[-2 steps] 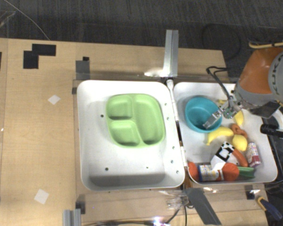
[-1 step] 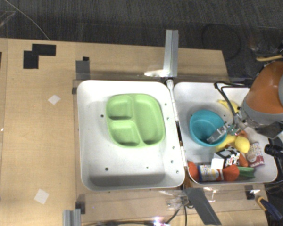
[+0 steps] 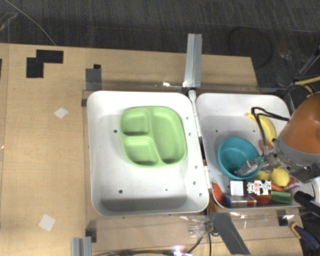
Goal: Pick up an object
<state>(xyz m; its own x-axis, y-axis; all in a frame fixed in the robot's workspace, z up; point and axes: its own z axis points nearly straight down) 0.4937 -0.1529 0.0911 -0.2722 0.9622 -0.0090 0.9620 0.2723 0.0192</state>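
A clutter of small items point(image 3: 256, 192) lies along the near wall of the right bin point(image 3: 224, 108), too jumbled to identify individually. The wooden bench point(image 3: 37, 159) bears both bins; dark carpet lies beyond. The gripper point(image 3: 252, 167) reaches into a teal bowl point(image 3: 232, 153), its tips touching the rim; whether it grips anything I cannot tell. A green divided tray point(image 3: 152, 135) sits in the left bin point(image 3: 104, 143).
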